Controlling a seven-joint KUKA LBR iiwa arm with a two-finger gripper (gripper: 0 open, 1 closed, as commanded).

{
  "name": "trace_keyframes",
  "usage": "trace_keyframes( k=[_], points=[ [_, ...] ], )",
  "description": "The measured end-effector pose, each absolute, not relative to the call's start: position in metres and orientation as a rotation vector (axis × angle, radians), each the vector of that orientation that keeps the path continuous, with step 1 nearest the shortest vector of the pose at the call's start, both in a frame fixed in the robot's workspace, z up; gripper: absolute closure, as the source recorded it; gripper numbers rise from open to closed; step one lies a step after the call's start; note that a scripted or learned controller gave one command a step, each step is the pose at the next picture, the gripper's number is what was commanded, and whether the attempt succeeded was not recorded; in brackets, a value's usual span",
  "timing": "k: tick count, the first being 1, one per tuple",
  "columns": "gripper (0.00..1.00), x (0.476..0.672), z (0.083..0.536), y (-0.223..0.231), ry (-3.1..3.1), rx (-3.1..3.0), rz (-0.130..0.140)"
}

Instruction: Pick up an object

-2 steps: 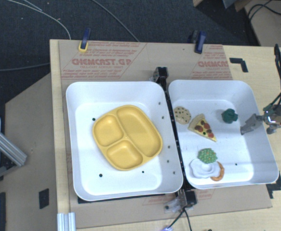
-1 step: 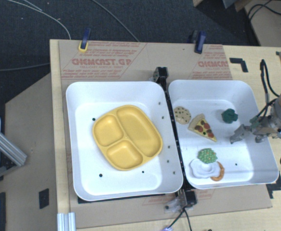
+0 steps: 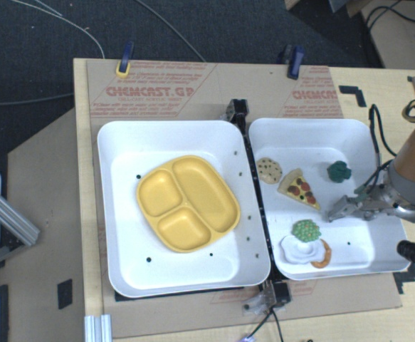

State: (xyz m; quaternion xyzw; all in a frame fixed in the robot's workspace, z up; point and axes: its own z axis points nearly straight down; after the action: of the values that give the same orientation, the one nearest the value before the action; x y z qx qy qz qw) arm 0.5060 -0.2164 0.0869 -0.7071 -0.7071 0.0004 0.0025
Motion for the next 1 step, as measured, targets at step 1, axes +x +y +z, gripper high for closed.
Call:
trace_keyframes(
  k=[1],
  points=[
    [1.00,0.5066,0.0990,-0.2169,-2.220,-2.222,-0.001]
  ],
)
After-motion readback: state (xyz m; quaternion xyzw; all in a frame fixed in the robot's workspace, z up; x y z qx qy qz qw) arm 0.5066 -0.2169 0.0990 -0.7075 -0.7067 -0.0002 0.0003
